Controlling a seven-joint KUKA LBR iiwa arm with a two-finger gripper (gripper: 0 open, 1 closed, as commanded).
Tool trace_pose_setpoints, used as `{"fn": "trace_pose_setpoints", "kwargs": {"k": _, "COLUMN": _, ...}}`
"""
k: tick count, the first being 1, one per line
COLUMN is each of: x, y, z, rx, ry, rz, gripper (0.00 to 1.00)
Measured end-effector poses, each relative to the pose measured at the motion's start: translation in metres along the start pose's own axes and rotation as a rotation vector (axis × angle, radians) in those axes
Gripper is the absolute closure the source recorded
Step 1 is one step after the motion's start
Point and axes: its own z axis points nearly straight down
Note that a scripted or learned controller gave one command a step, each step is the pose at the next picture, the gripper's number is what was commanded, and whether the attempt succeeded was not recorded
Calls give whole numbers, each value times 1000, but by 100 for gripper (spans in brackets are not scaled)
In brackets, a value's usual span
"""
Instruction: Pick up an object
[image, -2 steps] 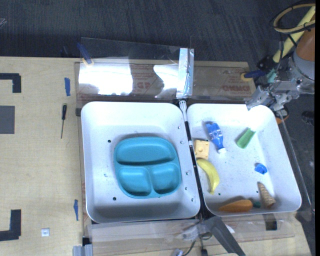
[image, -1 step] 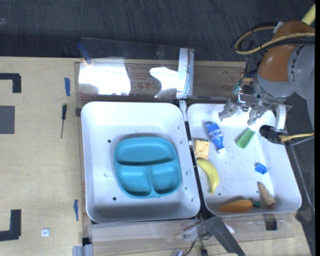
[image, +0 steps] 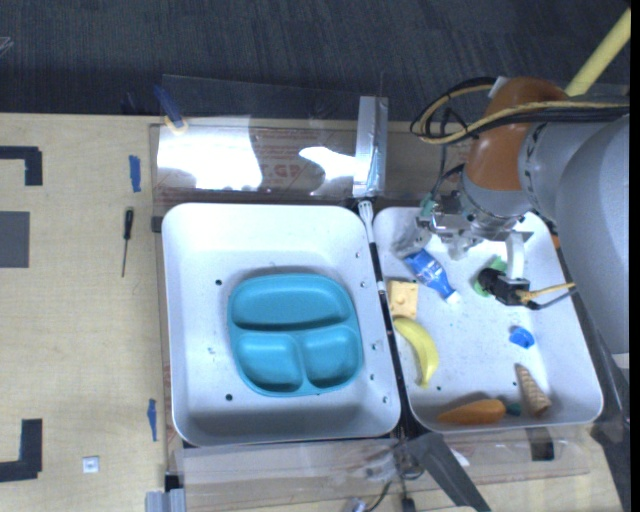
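Observation:
My gripper (image: 452, 236) hangs low over the far left part of the right bin (image: 575, 330), below the orange-banded wrist. A blue and white tube (image: 432, 272) lies just in front of it, near the bin's left wall. Beside the tube sits a yellow block (image: 403, 297), and a banana (image: 418, 347) lies closer to the front. A small green thing (image: 483, 283) lies to the gripper's right. Also in this bin are a small blue piece (image: 521, 337), a brown cone (image: 532, 389) and an orange carrot (image: 471, 410) along the front wall.
The left bin (image: 190, 300) holds a blue divided plate (image: 294, 332). A clear plastic wall (image: 260, 160) stands behind the left bin, with a metal post (image: 370, 145) between the bins. A screwdriver (image: 127, 238) lies on the bench at the left.

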Motion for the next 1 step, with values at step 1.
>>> {"fn": "trace_pose_setpoints", "kwargs": {"k": 1, "x": 0, "y": 1, "z": -12, "rx": -3, "ry": 0, "rz": -1, "gripper": 100}}
